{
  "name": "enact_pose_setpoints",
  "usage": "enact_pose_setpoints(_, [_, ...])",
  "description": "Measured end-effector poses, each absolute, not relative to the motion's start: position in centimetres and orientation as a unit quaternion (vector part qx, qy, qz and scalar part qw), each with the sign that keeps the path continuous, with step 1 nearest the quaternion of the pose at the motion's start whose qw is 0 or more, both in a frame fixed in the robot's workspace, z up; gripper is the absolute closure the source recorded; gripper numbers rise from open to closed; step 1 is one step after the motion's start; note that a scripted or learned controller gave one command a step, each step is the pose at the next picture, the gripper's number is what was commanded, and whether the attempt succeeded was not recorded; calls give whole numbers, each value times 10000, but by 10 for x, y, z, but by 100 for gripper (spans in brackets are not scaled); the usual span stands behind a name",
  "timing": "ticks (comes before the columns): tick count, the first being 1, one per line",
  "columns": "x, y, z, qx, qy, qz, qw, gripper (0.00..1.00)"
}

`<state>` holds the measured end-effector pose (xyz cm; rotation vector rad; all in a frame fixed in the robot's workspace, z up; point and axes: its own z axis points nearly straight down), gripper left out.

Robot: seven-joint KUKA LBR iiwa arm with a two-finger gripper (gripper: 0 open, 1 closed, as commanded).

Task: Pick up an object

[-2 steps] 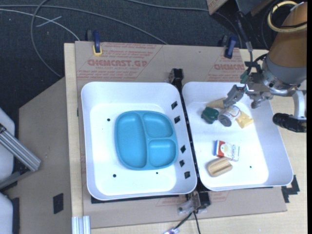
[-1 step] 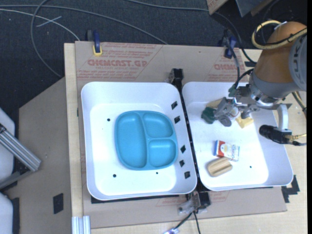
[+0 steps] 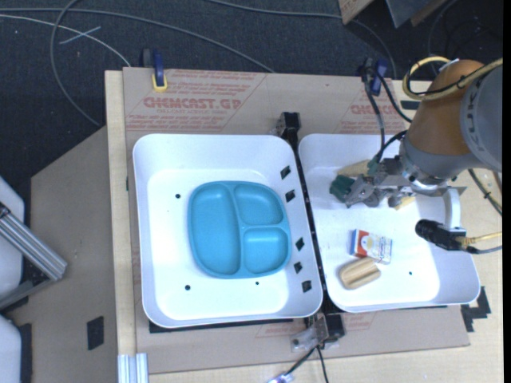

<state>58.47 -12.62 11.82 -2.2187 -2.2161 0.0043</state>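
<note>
My gripper (image 3: 357, 191) is low in the upper part of the right bin (image 3: 455, 290), pointing left from the grey and orange arm (image 3: 447, 126). A small dark green object (image 3: 342, 186) lies right at the gripper's tip, and whether it is gripped cannot be told. Further toward the front of the same bin lie a small red, white and blue box (image 3: 371, 246) and a tan bread-like piece (image 3: 359, 274), both apart from the gripper. A pale yellowish piece (image 3: 404, 202) shows just beneath the wrist.
The left bin (image 3: 160, 166) holds a blue divided plate (image 3: 238, 228). A black divider with clips (image 3: 299, 214) runs between the bins. Cables (image 3: 447, 234) hang off the arm over the right bin's right side. Cardboard lies under both bins.
</note>
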Motion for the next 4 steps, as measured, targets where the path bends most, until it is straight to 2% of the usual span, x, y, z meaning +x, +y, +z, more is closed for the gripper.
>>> enact_pose_setpoints(1, [584, -126, 83, -7071, -7071, 10, 25, 0])
enact_pose_setpoints(2, [586, -126, 96, -7072, -7071, -5, 8, 100])
enact_pose_setpoints(4, [596, -133, 224, -7067, -7075, -23, -36, 100])
